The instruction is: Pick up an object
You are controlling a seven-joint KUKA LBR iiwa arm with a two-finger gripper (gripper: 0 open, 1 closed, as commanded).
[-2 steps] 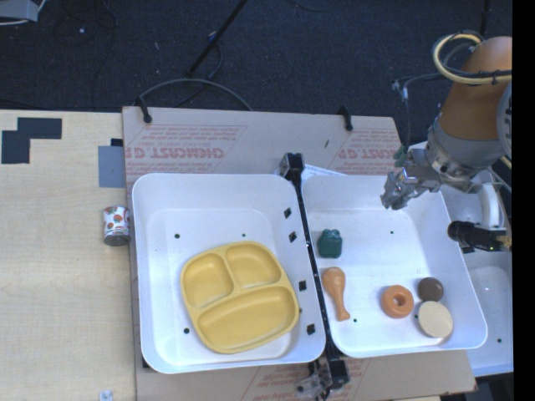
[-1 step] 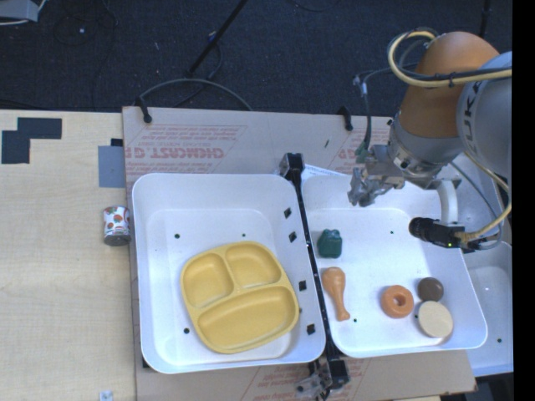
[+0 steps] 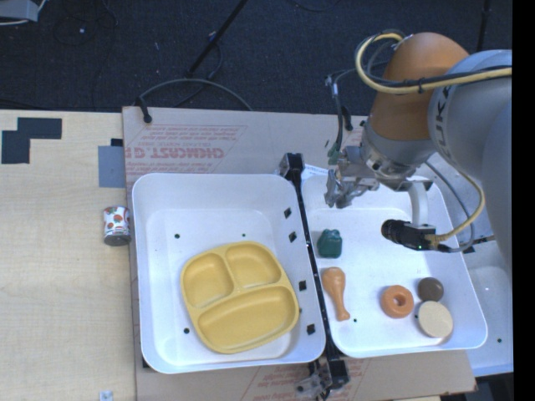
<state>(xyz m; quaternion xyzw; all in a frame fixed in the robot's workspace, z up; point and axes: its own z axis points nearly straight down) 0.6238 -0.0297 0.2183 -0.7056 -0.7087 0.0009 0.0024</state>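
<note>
Hovering at far-left corner of right bin [image 3: 368, 245]: tool [image 3: 341, 192], grip state not discernible. Green block [image 3: 330, 242] lies just toward the near edge from it.

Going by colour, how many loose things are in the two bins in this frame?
Yellow: 1, divided plate
Green: 1, small block
Orange: 2, drumstick and doughnut
Brown: 1, round piece
Cream: 1, disc
Total: 6
</note>
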